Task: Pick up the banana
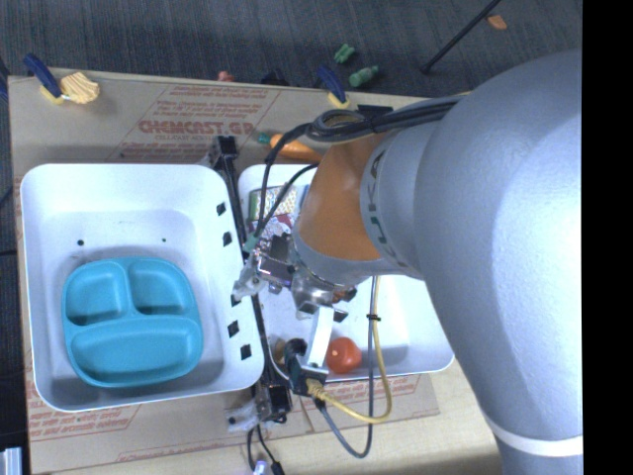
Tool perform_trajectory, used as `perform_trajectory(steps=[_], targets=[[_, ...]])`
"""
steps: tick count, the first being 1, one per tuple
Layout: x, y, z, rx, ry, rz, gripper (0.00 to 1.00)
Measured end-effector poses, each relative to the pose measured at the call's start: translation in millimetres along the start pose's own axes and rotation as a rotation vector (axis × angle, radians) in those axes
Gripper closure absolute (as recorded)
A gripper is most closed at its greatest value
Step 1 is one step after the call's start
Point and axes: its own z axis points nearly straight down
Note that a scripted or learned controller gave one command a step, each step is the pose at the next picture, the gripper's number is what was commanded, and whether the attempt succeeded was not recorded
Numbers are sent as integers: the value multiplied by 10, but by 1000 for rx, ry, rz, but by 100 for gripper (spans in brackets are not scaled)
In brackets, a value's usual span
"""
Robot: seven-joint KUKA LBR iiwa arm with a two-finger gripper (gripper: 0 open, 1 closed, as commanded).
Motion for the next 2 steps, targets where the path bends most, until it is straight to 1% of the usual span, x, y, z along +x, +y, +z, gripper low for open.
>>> perform_trajectory(steps=[1,2], targets=[[-863,483,-6,-4,-1,-400,0],[135,345,-3,-2,0,-227,0]])
